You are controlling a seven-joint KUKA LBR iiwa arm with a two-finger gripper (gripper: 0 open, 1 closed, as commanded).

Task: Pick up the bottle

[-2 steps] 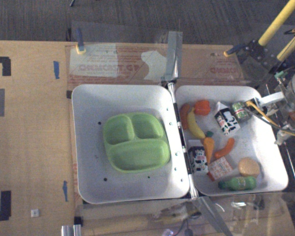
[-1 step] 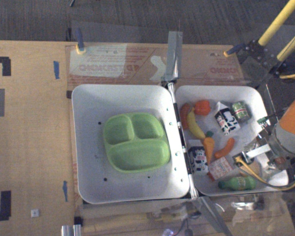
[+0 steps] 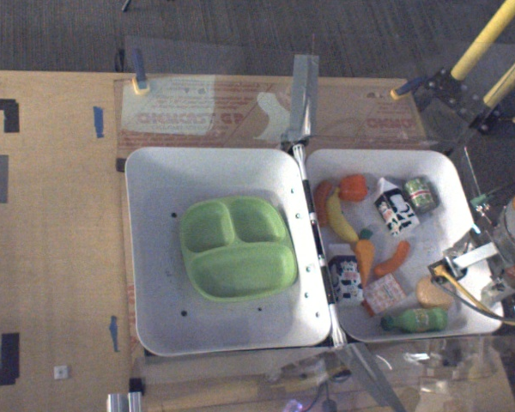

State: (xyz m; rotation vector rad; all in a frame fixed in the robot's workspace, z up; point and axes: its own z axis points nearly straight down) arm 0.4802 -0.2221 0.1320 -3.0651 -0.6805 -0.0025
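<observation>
While the arm comes in from the right edge, the gripper sits low over the right side of the right bin, and honestly I can't tell whether it's grasping anything or not, since the business end is a jumble of metal bracket and yellow cable. It's parked just beside a tan, rounded bread-looking piece, maybe touching it, hard to say.

The bottle is the green one lying on its side along the near wall of that same bin, cap end pointing left, just below the bread thing and close to the gripper, though nothing shows it between any jaws.

Working outward from there: a small pink-and-white square packet sits just left of the bottle, an orange sausage-ish piece above it, and a carrot next to a cow-print carton by the divider. Further up there's a banana, a red-orange pepper, another black-and-white carton tilted, and a little green can beside it.

The left bin holds a green divided plate with three compartments, sitting about in the middle. Both bins rest on a cardboard-covered bench.
</observation>
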